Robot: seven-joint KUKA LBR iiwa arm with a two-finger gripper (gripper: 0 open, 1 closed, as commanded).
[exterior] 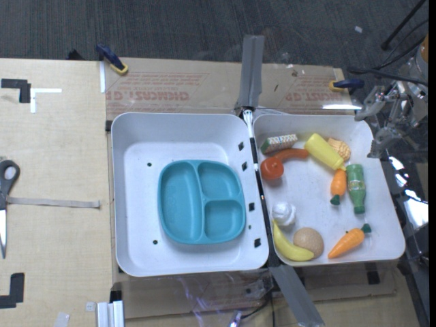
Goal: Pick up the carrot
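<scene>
Two white bins sit side by side across the middle of the frame. Nearest the lower edge, in the right bin (388,251), lie a banana (289,245), a tan round bun (308,239) touching it, and the carrot (347,242), orange with a green top, tilted at the lower right near the bin's front wall. It lies apart from its neighbours, so a grasp from above looks open.

Further up sit a small white ball (284,213), a green bottle (355,188) with a second, smaller carrot (338,184) just beside it, then a red pepper (276,163), a yellow piece (324,150) and corn (340,148).

Left of these, the left bin (129,182) holds a blue divided tray (202,201).

At the upper right edge the gripper (388,118) hangs outside the bin, well apart from the carrot; its state cannot be told. The pick seems not yet begun.
</scene>
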